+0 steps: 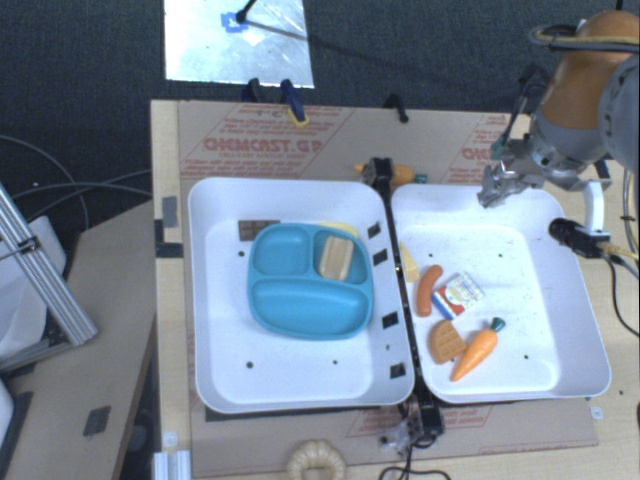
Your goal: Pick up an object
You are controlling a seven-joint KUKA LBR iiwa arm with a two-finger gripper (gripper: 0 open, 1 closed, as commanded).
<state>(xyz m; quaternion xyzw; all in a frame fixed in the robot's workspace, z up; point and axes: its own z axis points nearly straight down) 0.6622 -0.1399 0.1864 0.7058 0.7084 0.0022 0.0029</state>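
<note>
Right bin (520,230) holds the pickable stuff, all clustered in its near-middle: sausage (428,290) lying roughly upright in the view, small carton (458,294) touching or just beside it on the right, cookie (446,341) nearer the front, carrot (474,353) just right of the cookie, tilted, green top pointing far-right; left bin (225,298) holds a blue divided plate (300,298) with a slice of bread (336,258) in its far-right compartment, something pale yellow behind it, too hidden to name

Gripper (497,190) hangs at the far edge of the right bin, toward its far-right corner, above the rim; cannot tell whether the fingers are spread or pressed together, too small and dark; nothing seen between them

Likely target judged from here: sausage or carrot; both look like toy food, so probably light, stiff, smooth plastic, a bit slippery; rounded shapes could roll or squirt out of a pinch; best hold is across the narrow width at the middle of the length, jaws square to the long axis; carton looks light and boxy, flat sides easier to pinch but crowded by the sausage; cookie is flat and low, hard to get under

All four lie well apart from the fingers, nearer and left of them; sausage is the closest, carrot the farthest; gripper needs to travel toward the near side and drop into the bin before any grasp; step looks like approach, pick not yet done
</note>
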